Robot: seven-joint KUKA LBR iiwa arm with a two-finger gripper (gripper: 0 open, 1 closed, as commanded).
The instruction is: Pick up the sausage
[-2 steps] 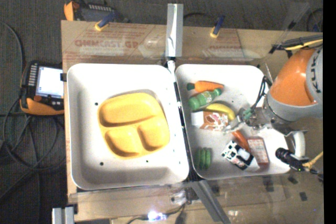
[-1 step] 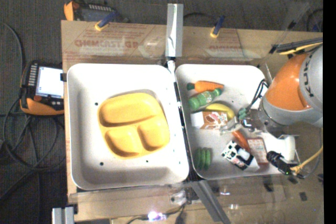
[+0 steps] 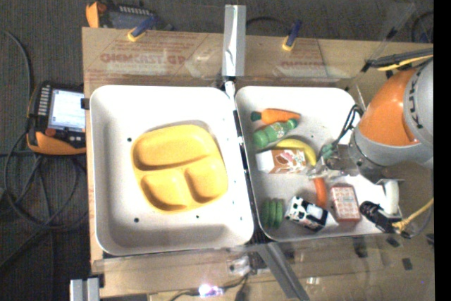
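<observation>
The sausage (image 3: 320, 191) is a short orange-red piece lying in the right bin (image 3: 246, 151), between a juice carton and a red box. My gripper (image 3: 327, 167) hangs just above the sausage's upper end, reaching in from the right under the orange band of the arm (image 3: 384, 120). The wrist hides the gripper's lower part, and part of the sausage sits under it. Whether the gripper touches the sausage is unclear.
The right bin also holds a carrot (image 3: 280, 114), a green bottle (image 3: 273, 132), a banana (image 3: 296, 147), a juice carton (image 3: 284, 161), a red box (image 3: 344, 202), a black-and-white toy (image 3: 305, 213) and a green piece (image 3: 273, 209). A yellow divided tray (image 3: 180, 167) lies in the left bin (image 3: 106, 151).
</observation>
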